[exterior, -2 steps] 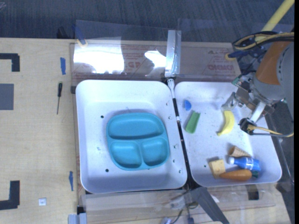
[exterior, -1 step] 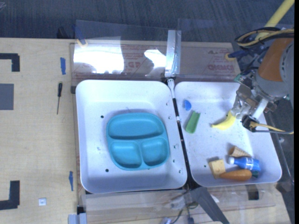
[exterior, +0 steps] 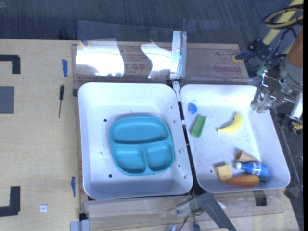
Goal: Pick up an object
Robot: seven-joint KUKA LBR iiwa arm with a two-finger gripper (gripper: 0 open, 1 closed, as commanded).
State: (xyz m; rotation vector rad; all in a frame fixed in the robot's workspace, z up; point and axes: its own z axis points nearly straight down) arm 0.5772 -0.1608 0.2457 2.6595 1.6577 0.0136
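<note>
- My claw hovers at the right bin's far edge; whether it's parted or clenched, I cannot tell.
- The toy banana lies just beside it: probably light, stiff, slick; I'd pinch across its middle.

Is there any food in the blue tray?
Empty. The blue tray in the left bin shows bare blue floors in all three compartments.

Yellow banana; turquoise tray
</note>
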